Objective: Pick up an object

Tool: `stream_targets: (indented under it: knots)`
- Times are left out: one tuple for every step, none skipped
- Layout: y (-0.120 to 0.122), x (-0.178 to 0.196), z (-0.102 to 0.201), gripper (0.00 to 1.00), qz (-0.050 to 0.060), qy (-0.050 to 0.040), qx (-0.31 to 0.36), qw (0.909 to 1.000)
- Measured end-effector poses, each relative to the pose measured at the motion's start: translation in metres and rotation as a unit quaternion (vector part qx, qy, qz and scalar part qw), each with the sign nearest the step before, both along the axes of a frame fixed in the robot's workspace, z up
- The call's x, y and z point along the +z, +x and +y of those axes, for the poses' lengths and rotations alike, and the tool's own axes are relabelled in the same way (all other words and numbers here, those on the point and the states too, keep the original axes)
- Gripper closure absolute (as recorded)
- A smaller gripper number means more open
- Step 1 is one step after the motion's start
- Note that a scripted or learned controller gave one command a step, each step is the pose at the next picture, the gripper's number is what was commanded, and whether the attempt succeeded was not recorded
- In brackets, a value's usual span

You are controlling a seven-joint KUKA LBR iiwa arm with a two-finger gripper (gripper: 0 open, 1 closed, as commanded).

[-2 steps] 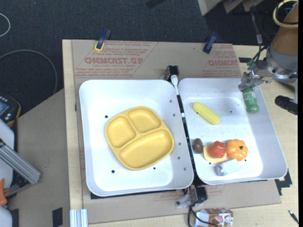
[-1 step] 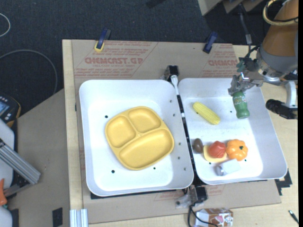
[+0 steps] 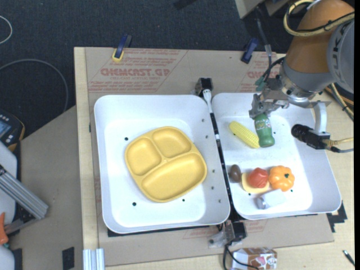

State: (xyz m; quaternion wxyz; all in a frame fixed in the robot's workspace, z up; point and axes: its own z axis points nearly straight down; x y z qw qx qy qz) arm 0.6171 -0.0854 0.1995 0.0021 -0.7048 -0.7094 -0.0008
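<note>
My gripper point(image 3: 262, 110) hangs over the back of the right bin point(image 3: 315, 179), shut on the top end of a green bottle point(image 3: 264, 133). The bottle hangs below the fingers, its lower end beside a yellow corn cob point(image 3: 244, 134) that lies just to its left. Toward the front of this bin, a red tomato point(image 3: 257, 177) and an orange pepper point(image 3: 281, 178) rest on a yellow piece. A brown item point(image 3: 234, 173) lies to their left and a small white item point(image 3: 270, 199) just in front.
A yellow divided plate point(image 3: 165, 163) fills the middle of the left bin point(image 3: 112, 122). A black fitting point(image 3: 308, 135) with a cable sits at the right bin's right side. Clamps hold the board's back edge.
</note>
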Motion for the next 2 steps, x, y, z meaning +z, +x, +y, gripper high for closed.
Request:
stream_targets:
  knots:
    - [0.001,0.01,-0.005,1.0,-0.002,-0.0019,-0.003,1.0]
    - [-0.052,0.161,-0.017,1.0,-0.01,-0.0039,-0.004,0.9999]
